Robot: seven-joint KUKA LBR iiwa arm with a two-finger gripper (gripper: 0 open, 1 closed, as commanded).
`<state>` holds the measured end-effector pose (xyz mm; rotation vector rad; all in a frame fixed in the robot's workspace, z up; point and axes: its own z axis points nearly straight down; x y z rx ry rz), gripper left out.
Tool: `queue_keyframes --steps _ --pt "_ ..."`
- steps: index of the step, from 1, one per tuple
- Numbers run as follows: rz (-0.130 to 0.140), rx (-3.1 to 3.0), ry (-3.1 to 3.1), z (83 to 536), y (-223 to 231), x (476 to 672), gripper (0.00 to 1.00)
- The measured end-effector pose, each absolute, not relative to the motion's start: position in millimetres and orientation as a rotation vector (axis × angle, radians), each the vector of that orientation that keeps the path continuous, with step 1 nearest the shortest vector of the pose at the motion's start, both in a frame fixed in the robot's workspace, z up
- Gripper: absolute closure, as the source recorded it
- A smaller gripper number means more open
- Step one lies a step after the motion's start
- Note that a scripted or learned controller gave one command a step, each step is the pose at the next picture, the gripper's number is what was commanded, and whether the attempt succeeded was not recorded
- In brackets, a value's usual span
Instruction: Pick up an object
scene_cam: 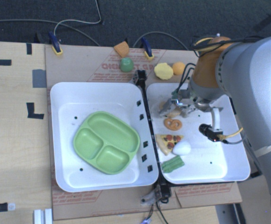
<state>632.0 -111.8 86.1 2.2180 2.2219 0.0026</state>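
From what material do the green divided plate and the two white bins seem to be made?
The green divided plate looks like moulded plastic with a matte finish: even colour, soft rounded compartment edges, no sharp glare. The two white bins look like thin, smooth plastic too, with rounded corners and faint sheen, though coated metal cannot be ruled out.

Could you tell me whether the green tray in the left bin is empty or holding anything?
Empty: the tray shows three bare green compartments.

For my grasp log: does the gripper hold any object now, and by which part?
It cannot be told: the gripper is low over the right bin, above the pretzel.
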Motion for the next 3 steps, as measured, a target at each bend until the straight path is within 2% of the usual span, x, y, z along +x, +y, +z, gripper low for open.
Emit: queue_keyframes --steps 1,3 --pt "0.002 2.217 2.219 86 -105 615.9 0.0" --pt "0.001 2.219 2.223 86 -108 633.4 0.0"
